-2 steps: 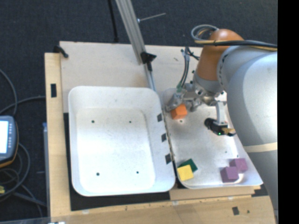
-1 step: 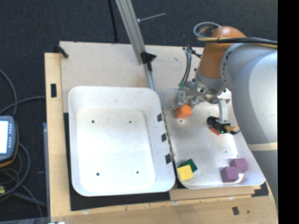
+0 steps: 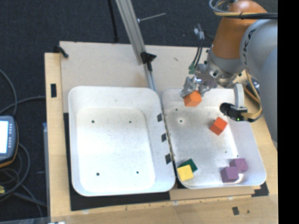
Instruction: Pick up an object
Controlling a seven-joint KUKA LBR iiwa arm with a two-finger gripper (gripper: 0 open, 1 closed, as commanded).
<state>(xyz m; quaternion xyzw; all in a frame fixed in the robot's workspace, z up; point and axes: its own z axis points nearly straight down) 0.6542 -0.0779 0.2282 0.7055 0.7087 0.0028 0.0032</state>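
On the bench, over the far edge of the right bin (image 3: 250, 139), the gripper (image 3: 193, 91) was closed on an orange block (image 3: 192, 99) held clear of the floor, so the lift looked underway, needing only a steady rise.

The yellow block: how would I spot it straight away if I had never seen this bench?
Look at the right-hand white bin, then at its near-left corner beside the divide between the bins. The yellow block sits there, touching a green piece behind it. Nothing else here is yellow; the others are orange or purple.
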